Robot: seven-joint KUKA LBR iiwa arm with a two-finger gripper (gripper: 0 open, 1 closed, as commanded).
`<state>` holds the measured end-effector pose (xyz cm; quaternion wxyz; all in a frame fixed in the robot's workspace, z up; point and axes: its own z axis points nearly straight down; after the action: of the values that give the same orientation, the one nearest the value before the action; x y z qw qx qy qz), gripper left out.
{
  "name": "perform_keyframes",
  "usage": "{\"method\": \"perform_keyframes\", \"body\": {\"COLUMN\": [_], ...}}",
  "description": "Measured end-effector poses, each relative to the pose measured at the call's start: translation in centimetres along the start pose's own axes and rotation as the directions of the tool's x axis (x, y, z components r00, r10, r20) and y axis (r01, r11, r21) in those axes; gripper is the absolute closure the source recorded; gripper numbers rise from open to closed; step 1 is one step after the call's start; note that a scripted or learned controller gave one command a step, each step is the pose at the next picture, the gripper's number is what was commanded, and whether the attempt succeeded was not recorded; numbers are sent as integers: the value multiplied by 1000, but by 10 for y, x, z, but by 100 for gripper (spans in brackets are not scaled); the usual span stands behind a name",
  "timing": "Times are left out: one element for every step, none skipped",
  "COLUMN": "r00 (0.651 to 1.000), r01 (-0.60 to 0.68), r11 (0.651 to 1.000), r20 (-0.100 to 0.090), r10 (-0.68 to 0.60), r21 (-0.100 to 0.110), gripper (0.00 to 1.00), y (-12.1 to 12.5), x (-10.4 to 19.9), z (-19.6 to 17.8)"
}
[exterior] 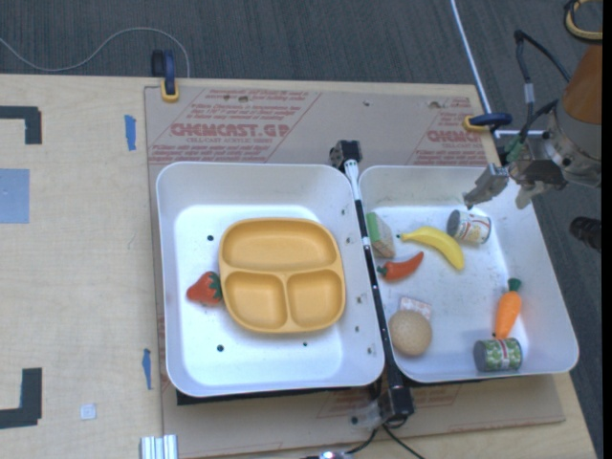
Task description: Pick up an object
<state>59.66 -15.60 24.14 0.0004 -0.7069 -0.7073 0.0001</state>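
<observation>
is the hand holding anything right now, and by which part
Nothing is held: the hand is open above the right bin's far edge, its fingers bare, just beside the small can.

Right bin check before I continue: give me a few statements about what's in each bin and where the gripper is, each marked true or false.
1. The banana lies in the right bin. True.
2. The yellow divided plate sits in the right bin. False: it sits in the left bin.
3. The gripper holds the carrot. False: the carrot lies on the bin floor, away from the gripper.
4. A strawberry lies beside the plate's left edge. True.
5. A green can lies near the carrot. True.
</observation>
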Motion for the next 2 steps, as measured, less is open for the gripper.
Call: {"method": "perform_keyframes", "body": {"r00": [1000,1000], "r01": [-1,-1], "r11": [1000,1000], "r20": [0,2], "r10": [1,1], "r21": [1,-4], "gripper": [0,100], "y": [-14,-13], "x": [3,3], "z": [125,113]}}
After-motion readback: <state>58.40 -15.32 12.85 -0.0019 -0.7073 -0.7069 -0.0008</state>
